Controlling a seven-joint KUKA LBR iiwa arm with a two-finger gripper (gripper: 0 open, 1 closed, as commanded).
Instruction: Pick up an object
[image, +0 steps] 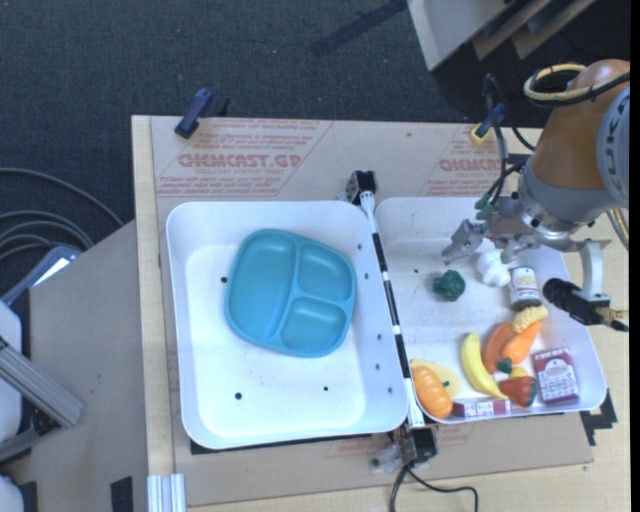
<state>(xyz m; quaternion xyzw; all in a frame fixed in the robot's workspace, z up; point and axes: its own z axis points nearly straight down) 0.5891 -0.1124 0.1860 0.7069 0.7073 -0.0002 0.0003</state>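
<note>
Bins sit side by side on the bench: we see the left shallow white bin (200, 380) holding a light-blue plastic divided plate (291, 292) with three compartments, lying flat near its middle, and the right shallow white bin (420, 225) holding a scatter of small toys. The grey arm with its orange band (590, 105) reaches in from the right and comes down over the upper part of the right bin. Its two-finger gripper (472, 243) hangs low there, the metal fingers looking spread apart with nothing between them — we take them as parted and holding nothing.

Just below the gripper lies a small dark-green lumpy toy (449, 285), close to the fingertips but apart from them. Beside the gripper, toward the right, we see a small white lumpy piece (490, 265) and next to it a little bottle with a white cap and brown label (523, 287).

Lower in the same bin, things crowd together: a yellow banana (475, 362), an orange carrot-like toy (512, 345) touching it, a red-and-white packet (556, 378) at the right corner, and an orange pumpkin-shaped toy (431, 390) against the bin's left wall — all well apart from the gripper.
</note>
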